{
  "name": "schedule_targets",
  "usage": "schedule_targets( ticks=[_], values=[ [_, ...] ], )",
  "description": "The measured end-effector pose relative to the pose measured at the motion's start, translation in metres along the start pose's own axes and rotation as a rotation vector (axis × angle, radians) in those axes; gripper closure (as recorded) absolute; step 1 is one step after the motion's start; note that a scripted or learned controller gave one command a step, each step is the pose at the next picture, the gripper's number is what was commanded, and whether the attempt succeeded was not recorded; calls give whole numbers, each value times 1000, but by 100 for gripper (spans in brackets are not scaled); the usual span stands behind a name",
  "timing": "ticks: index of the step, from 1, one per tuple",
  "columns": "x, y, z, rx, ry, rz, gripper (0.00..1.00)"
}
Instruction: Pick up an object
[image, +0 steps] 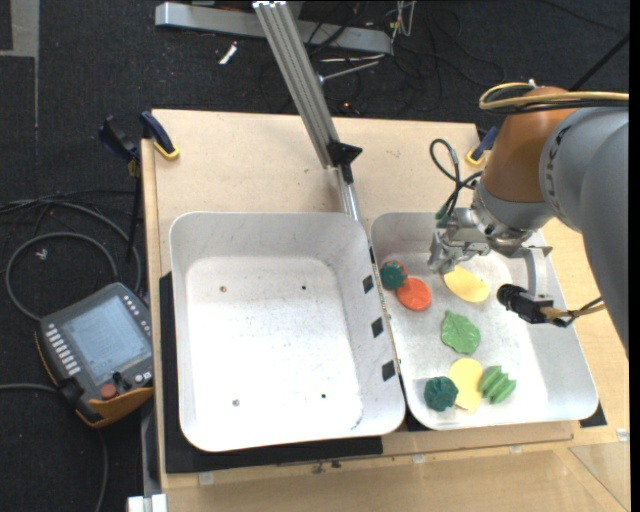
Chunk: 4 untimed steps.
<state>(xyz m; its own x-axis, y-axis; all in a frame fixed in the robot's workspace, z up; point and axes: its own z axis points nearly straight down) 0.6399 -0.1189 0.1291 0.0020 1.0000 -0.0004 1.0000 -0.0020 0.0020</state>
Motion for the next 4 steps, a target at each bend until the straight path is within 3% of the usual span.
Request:
schedule_targets(
  ticks=[2,3,4],
  values=[
    [-14,4,-118,-5,-2,-1,100],
    [-14,5,-139,-2,-1,-4,100],
    [42,12,-121,3,2,-10,100]
  ],
)
